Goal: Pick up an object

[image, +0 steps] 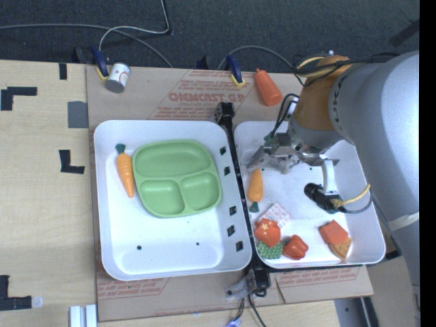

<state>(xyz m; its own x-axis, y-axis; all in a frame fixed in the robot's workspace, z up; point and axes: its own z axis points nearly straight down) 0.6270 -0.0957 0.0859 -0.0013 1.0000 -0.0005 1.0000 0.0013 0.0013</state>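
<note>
Orange small carrot [255,185], smooth and toy-like, lies in the right bin [361,182] against its left wall. Its long axis runs near-far, with the dark green stub at the near end and the narrow tip pointing far. It lies flat, nothing on it.

The pincer [276,157] is over the far-left part of the right bin, just right of and beyond the carrot's tip, metal grey below the orange-banded wrist. Can't tell if it is wide or narrow, and nothing is visibly held.

Along the near edge of the right bin:
- a round glossy red tomato [267,232]
- a green knobbly piece [270,251], touching the tomato on its near side
- a lumpy red pepper [295,247]
- an orange wedge [336,239] with a pale edge, at the near right
- a flat pink-white card [276,214], just beyond the tomato

In the left bin [109,203]:
- a matte green plate [178,178], rounded, with three compartments
- a bigger carrot [125,172] just left of the plate, green top far, tip near, slightly tilted

On the counter [41,203], beyond the bins:
- a loose orange carrot [268,88] on the cardboard sheet [184,101]
- a small white cylinder [118,77], far left
</note>
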